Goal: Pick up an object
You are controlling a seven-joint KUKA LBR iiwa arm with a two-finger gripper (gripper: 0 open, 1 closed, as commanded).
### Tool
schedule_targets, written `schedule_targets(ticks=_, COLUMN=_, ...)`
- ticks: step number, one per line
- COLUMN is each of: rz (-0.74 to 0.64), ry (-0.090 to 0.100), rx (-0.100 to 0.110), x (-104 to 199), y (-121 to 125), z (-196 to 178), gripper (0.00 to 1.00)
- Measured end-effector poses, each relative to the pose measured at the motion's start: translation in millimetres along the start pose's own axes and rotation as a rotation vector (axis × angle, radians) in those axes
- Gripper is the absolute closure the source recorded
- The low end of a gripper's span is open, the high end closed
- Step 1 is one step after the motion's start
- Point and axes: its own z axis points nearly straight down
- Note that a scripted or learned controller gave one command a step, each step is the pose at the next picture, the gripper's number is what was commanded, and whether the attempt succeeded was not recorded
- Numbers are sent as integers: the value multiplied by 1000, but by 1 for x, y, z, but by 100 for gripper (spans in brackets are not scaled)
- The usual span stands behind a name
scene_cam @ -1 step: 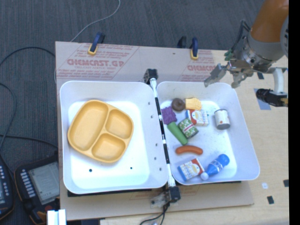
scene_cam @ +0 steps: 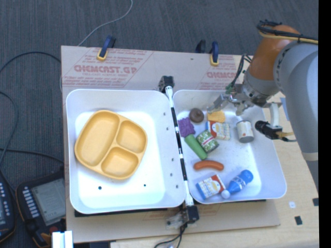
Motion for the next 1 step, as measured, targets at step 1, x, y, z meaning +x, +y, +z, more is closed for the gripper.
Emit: schedule_targets(ticks=1, rz=1, ry=0, rx=7, x=36, y=-54, z=13, gripper=0)
